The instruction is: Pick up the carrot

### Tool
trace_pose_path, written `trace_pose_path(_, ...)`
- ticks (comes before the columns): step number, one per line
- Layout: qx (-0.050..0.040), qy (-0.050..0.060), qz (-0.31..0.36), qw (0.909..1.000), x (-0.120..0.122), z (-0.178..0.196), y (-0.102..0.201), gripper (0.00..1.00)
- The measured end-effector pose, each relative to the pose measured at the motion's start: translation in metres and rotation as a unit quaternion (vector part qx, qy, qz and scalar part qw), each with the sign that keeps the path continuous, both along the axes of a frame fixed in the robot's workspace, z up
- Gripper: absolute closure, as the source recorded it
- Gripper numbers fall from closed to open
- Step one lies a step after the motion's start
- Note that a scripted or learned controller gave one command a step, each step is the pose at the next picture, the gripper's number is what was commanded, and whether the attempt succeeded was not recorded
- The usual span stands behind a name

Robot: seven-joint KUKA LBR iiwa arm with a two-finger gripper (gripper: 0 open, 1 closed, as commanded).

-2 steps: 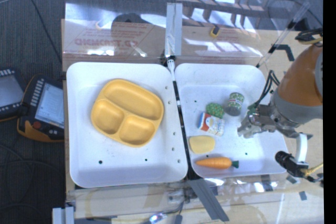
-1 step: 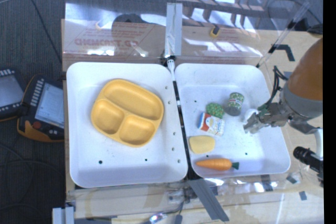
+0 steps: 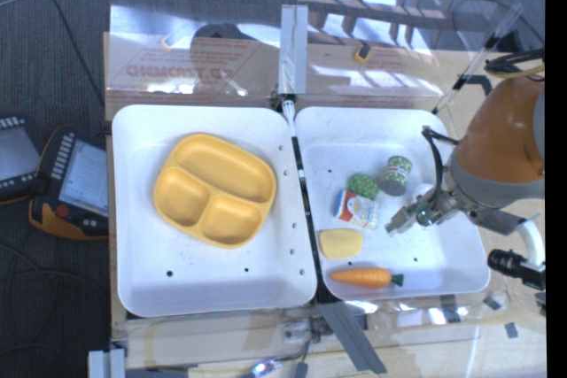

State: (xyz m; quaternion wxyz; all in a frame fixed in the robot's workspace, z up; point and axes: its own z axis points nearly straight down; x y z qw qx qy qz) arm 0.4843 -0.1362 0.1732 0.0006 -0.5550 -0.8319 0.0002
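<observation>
Your gripper [image 3: 400, 219] hangs in the right bin [image 3: 461, 274]; finger state can't be read. Just left: carton [image 3: 356, 208], green item [image 3: 362, 185], can [image 3: 397, 173], yellow piece [image 3: 340, 243]. Carrot [image 3: 363, 277] lies apart, near front wall. Left bin [image 3: 142, 279] holds a yellow tray [image 3: 214, 189].

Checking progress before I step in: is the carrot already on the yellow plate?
No. The carrot lies at the near edge of the right bin, while the yellow plate sits in the left bin.

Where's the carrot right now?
The carrot lies flat in the right bin, along its near edge, just below the pale yellow piece and apart from the gripper.
</observation>
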Motion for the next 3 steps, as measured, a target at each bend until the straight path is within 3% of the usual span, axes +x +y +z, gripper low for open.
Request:
trace_pose_path(1, 0.0002, 0.000, 0.000, 1.0000, 0.001, 0.009, 0.001, 1.00)
trace_pose_path(2, -0.0003, -0.001, 0.069, 0.9976, 0.001, 0.090, 0.040, 1.00)
trace_pose_path(3, -0.0002, 0.000, -0.026, 0.9997, 0.000, 0.039, -0.023, 1.00)
